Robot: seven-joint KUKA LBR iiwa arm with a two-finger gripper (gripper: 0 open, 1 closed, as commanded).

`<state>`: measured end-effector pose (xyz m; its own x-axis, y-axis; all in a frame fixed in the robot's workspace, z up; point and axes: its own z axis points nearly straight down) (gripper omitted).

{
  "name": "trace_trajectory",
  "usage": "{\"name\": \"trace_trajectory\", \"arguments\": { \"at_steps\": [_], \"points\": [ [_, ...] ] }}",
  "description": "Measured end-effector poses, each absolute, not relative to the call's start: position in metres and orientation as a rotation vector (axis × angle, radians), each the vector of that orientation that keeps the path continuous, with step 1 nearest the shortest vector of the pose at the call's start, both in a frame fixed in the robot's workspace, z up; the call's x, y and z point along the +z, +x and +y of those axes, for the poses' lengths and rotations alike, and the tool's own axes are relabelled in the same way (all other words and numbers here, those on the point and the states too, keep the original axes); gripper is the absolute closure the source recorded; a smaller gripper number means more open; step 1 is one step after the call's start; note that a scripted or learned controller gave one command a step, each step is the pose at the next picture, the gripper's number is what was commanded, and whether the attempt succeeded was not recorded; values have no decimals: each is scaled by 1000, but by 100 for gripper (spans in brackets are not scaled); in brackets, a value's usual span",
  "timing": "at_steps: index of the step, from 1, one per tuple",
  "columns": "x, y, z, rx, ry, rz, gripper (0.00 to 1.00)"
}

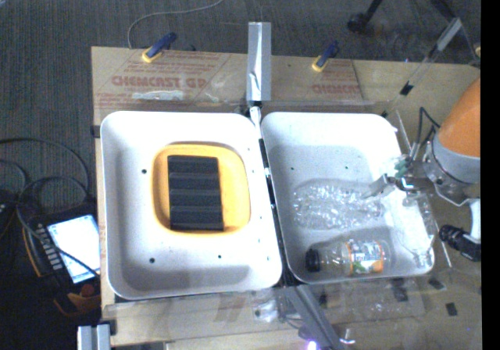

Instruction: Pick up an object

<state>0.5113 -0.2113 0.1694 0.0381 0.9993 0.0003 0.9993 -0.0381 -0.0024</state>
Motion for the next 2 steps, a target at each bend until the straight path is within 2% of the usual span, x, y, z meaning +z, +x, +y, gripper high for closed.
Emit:
{"name": "trace_trajectory", "arguments": {
  "at_steps": [1, 2],
  "points": [
    [222, 552, -150, 2, -2351, -2083, 0],
    [391, 610, -154, 5, -2233, -2212, 0]
  ]
}}
